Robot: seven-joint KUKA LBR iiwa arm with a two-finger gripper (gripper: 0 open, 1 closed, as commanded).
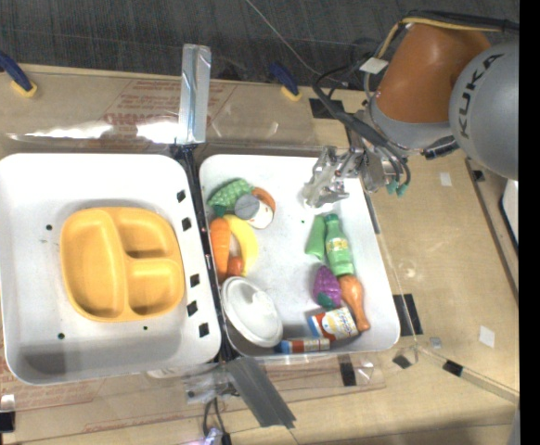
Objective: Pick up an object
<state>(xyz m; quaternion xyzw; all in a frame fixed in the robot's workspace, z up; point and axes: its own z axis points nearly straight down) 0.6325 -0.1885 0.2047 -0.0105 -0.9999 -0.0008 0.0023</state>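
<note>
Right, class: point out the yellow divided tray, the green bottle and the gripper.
yellow divided tray (92, 297), camera view, on its lower left rim.
green bottle (336, 247), camera view, on its labelled body.
gripper (322, 191), camera view, between its fingertips.

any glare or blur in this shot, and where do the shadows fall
Camera view: glare streaks the clear sheet behind the bins and the foil strip; the gripper looks soft and slightly blurred over the right bin; a dim shadow sits in the left bin near its front corner; the yellow tray is evenly lit.
</note>
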